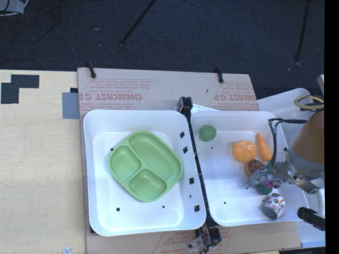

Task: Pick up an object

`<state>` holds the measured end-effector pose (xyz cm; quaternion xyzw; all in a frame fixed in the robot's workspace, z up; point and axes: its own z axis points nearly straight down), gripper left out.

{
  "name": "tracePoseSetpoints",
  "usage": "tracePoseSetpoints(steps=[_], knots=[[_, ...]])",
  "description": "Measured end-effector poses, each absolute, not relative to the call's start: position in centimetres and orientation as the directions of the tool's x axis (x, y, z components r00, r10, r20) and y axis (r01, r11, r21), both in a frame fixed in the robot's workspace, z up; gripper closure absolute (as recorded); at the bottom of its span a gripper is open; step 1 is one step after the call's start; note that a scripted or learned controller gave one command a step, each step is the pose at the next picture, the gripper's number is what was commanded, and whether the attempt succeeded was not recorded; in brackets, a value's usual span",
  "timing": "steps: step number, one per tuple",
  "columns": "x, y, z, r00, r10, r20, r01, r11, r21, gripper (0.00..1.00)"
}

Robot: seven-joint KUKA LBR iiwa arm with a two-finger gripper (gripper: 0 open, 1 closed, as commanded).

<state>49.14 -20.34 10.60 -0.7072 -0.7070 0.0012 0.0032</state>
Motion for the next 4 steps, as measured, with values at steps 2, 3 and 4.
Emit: tracePoseSetpoints(steps=[2,3,4], knots=[[49.2,-20.4,9.9,0.006,1.000,0.000,1.000,-0.006,-0.001,1.00],[50.1,-21.1,15.4,-0.001,1.000,-0.001,1.000,0.001,0.003,1.00],[50.2,-21.2,20.3,-0.001,1.000,-0.001,1.000,0.001,0.003,1.00]])
